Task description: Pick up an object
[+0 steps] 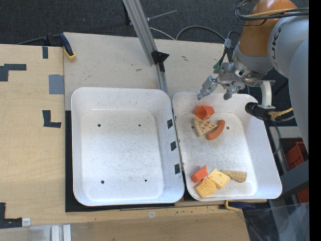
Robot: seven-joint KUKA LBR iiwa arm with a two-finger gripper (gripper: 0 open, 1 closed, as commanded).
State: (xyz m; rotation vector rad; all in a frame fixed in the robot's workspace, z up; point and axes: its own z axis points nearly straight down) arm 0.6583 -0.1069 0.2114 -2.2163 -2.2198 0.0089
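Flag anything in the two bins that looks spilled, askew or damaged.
Nothing stands out. The toy food sits inside the right bin in two loose clusters: an orange cup, waffle piece and sausage near the top, cheese-like blocks and a cone near the bottom. The gripper hangs open above the upper cluster.

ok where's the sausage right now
In the right bin, upper half: the sausage lies against the waffle piece, just below the orange cup.
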